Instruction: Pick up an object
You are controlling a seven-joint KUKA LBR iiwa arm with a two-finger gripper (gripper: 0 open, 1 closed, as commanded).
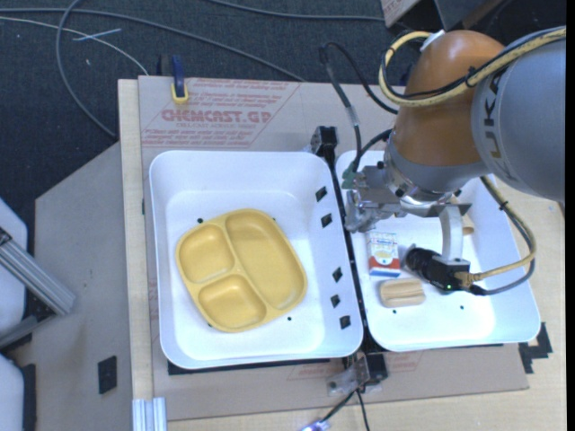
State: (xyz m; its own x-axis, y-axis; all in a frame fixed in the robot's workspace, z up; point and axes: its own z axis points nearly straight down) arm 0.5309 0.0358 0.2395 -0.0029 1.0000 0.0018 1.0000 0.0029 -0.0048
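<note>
Because the arm is reaching in from the right, the tan block and small printed card in the right bin are being approached by the gripper, whose grip cannot be told; the yellow divided tray is being left in the left bin.

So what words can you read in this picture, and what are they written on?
"CHEMCAST GP": red print on the brown sheet behind the bins; the smaller red lines under it are too blurred.
"KU": letters on the grey arm; the rest is cut off.
Small card in the right bin: print too small to read.
</note>
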